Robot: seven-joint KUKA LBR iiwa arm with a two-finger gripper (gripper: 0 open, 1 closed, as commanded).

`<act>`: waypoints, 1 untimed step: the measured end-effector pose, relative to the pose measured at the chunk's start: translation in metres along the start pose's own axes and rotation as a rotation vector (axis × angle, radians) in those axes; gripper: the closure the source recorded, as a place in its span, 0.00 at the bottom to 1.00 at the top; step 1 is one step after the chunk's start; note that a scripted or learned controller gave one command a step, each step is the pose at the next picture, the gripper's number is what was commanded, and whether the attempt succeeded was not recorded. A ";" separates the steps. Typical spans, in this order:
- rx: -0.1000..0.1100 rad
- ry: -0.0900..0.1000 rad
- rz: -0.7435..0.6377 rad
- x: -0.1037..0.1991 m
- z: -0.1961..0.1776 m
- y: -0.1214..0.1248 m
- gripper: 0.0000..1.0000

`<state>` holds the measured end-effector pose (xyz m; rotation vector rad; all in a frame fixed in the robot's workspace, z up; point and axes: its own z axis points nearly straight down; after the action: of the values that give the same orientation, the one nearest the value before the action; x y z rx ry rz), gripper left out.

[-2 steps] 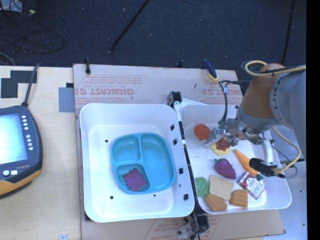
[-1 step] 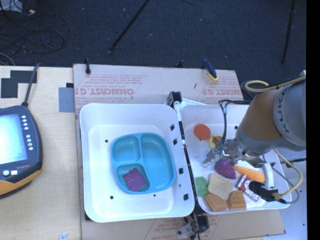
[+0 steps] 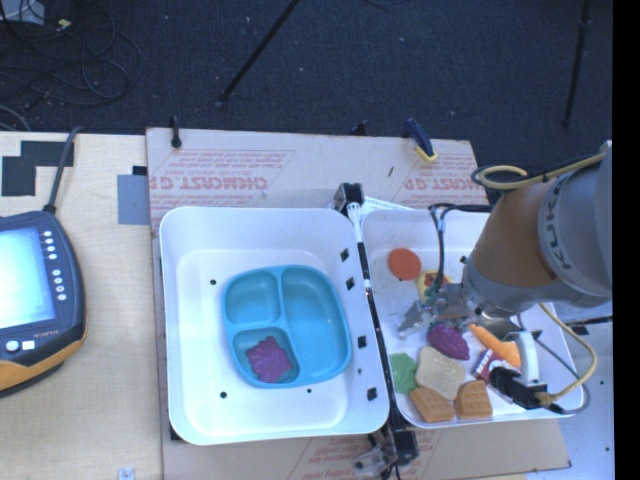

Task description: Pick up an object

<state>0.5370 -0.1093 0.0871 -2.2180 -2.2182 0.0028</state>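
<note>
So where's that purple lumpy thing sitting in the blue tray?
The purple lump lies in the blue tray's lower-left compartment, nearest the camera, inside the left white bin.

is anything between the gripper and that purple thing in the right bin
Nothing visible stands between them. The gripper hangs low in the right bin, just left of and above the purple object, with bare bin floor between. The green piece and the beige block crowd the purple object's near side, not the gripper's approach.
</note>
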 end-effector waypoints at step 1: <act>-0.001 -0.001 0.001 0.006 0.000 -0.034 0.00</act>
<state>0.5029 -0.1031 0.0877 -2.2201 -2.2187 0.0023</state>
